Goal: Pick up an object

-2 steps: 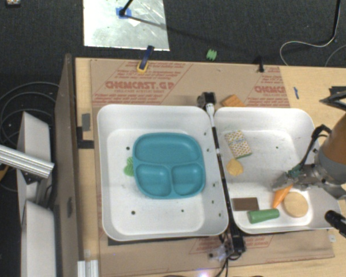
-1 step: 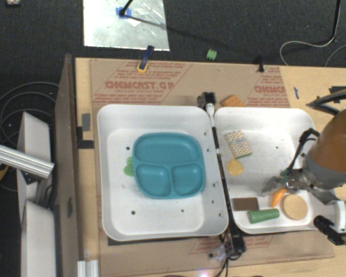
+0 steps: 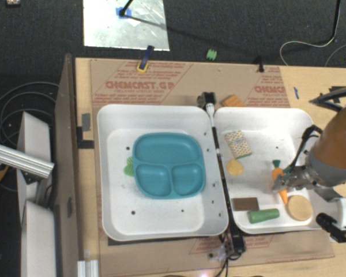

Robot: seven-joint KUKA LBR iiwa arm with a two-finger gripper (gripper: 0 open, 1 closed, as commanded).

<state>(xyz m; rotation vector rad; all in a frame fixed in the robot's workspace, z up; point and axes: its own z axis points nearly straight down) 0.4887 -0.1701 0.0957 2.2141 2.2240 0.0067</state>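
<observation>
The right bin (image 3: 303, 120) is the landmark here. The arm (image 3: 337, 149) comes over its right wall, and the gripper (image 3: 284, 180) hangs low over the right half of its floor, just above an orange piece (image 3: 277, 167). Whether the gripper is released or clenched, I cannot tell, and nothing is seen between its tips. A second orange piece (image 3: 284, 196) lies just below it, touching a tan disc (image 3: 299, 208) in the bin's lower right corner. A green cylinder (image 3: 263, 215) lies at the lower wall, with a brown block (image 3: 245, 203) just above it. A patterned block (image 3: 238, 143) and a yellow piece (image 3: 235, 167) sit in the left half. Left of this bin, the left bin (image 3: 112, 172) holds a blue tray (image 3: 168, 164).
</observation>
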